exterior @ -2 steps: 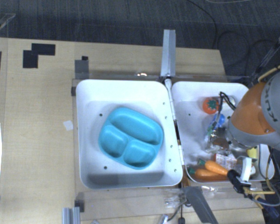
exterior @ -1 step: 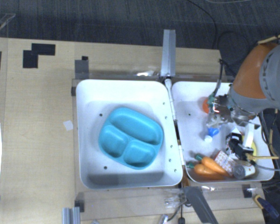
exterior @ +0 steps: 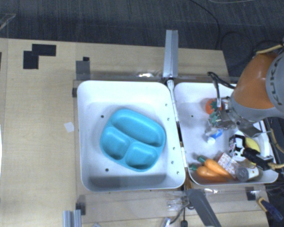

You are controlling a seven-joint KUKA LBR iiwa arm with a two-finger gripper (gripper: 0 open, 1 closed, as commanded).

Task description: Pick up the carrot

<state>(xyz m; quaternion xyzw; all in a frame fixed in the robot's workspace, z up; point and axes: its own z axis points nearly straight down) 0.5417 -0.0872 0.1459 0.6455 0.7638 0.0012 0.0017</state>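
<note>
Carrot lies at the right bin's near edge (orange, greens leftward). The claw hangs farther back; its grip state I cannot tell.

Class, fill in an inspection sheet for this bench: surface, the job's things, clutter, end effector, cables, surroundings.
Surface: wooden bench bearing two white bins side by side.
Job's things: carrot lies at the right bin's near edge.
Clutter: blue divided tray in the left bin; small mixed items beside the carrot, too small to name.
End effector: end effector low over the right bin, away from the carrot.
Cables: black cable on the floor beyond the bench.
Surroundings: dark carpet.
</note>
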